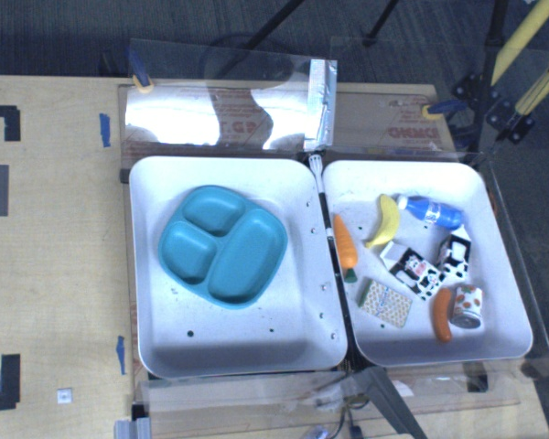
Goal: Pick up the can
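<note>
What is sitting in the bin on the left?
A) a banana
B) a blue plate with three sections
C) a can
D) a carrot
B: the blue plate with three sections lies alone in the left bin, while the banana, the carrot and the can all lie in the right bin.

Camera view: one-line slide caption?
Blue plate in left bin; can, banana, carrot in right bin.
</note>
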{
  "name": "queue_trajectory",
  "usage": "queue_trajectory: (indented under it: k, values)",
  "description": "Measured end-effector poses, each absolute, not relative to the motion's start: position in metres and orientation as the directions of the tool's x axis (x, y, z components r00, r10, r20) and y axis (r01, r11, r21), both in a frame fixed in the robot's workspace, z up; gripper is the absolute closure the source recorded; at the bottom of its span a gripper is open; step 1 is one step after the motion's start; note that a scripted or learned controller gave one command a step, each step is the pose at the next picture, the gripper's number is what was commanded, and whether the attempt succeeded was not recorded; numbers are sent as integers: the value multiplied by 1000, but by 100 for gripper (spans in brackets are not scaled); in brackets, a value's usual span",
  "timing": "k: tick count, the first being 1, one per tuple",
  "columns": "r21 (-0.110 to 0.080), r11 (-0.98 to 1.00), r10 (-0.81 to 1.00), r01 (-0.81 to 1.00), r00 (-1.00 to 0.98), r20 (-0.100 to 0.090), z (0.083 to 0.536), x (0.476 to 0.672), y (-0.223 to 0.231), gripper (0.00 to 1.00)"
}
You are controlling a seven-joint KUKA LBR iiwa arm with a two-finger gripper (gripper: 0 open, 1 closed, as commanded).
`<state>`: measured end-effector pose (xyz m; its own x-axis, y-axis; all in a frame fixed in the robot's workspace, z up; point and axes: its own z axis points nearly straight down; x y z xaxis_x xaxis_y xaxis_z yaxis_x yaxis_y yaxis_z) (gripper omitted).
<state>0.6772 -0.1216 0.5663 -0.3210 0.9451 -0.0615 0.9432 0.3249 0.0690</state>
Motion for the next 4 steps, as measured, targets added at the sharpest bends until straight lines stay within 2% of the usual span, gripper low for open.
queue_trajectory:
  k: [3, 4]
  values:
    - [87, 335, 941, 938, -329, -79, 602, 680, -116, 100]
    - [87, 335, 941, 938, -329, -78, 602, 680, -116, 0]
